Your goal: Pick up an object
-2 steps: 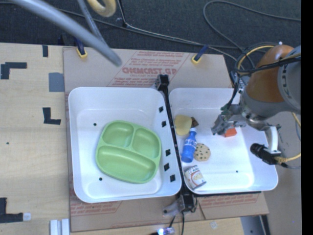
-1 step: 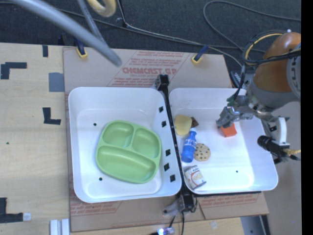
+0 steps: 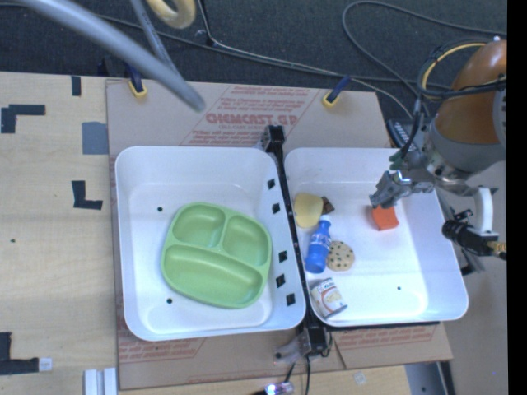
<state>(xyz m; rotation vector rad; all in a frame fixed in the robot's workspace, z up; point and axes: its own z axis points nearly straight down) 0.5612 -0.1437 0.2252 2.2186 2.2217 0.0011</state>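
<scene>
Gripper (image 3: 387, 196) low over right bin (image 3: 412, 303), near its far right corner; fingers' state: can't tell. Orange block (image 3: 384, 217) just below gripper tip, touching or nearly. Blue bottle (image 3: 318, 248), cookie (image 3: 339, 257), yellow item (image 3: 307, 210) along bin's left wall. Green divided plate (image 3: 217, 255) in left bin (image 3: 140, 179).

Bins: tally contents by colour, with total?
Green: 1, divided plate in the left bin
Blue: 1, bottle
Orange: 1, block below the gripper
Yellow: 1, rounded item
Tan: 1, cookie
White: 1, small packet
The last five are in the right bin.
Total: 6
</scene>
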